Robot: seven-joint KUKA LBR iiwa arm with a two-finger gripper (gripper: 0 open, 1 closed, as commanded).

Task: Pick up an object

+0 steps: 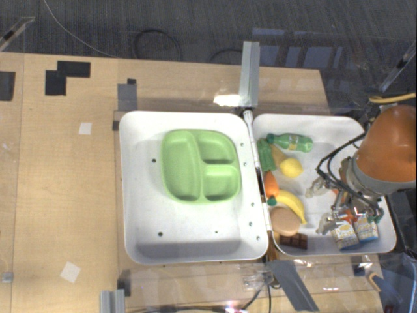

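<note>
at the bottom edge of the overhead view, nearest the camera, a clear bracket and cabling sit on the wooden bench [58, 194] just below the seam where two shallow white bins meet. the left bin [140, 237] carries a light green divided tray [199, 165]. the right bin [329, 132] carries a cluster of toy foods along its left wall: a green bottle [290, 142] at the top, a yellow lemon [291, 168] under it, an orange carrot [271, 185], a yellow banana [291, 204] lying on a slant, a tan round bun [285, 222] and a dark brown chocolate bar [292, 242] at the near edge.

the grey arm with its orange band [389, 152] reaches in from the right and hangs over the right bin's near right corner. its gripper [345, 215] sits low there, tangled in black cables, right over a small blue and white carton [356, 233] that rests against the near right wall. whether the fingers are wide, narrow or closed on anything cannot be told, since the wrist and cables hide them.

judging from this layout, the carton is the likeliest target: it lies directly beneath and slightly toward the camera from the gripper, while the food cluster lies well to the gripper's left. the carton's closeness to the bin wall could crowd one side of a grasp.
</note>
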